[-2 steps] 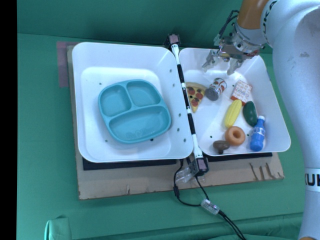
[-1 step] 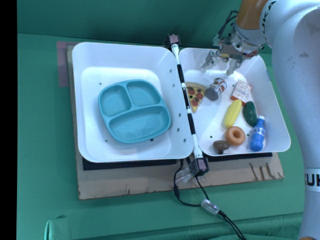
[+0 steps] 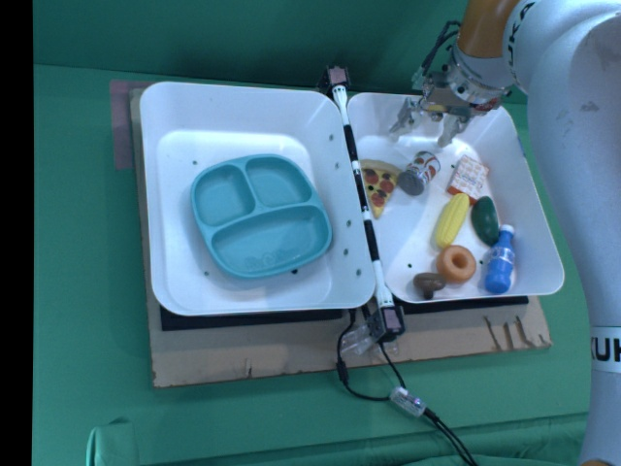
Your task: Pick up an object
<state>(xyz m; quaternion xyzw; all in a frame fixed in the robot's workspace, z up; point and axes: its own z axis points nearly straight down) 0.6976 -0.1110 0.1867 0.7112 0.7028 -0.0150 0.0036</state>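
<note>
The right bin (image 3: 529,178) holds several small toys: a pizza slice (image 3: 377,183), a tin can (image 3: 419,172) lying on its side, a red-and-white packet (image 3: 469,175), a yellow corn cob (image 3: 451,219), a dark green vegetable (image 3: 485,219), a glazed donut (image 3: 456,262), a blue bottle (image 3: 500,259) and a brown mushroom-like piece (image 3: 428,283). My gripper (image 3: 425,129) hangs over the far part of that bin, just above and behind the can. Its fingers are spread open with nothing between them.
The left bin (image 3: 170,124) carries a teal three-compartment plate (image 3: 259,215). A black-and-white divider bar (image 3: 357,178) runs between the bins. Cables (image 3: 408,396) trail off the bench's front edge. My grey arm (image 3: 572,85) reaches in from the upper right.
</note>
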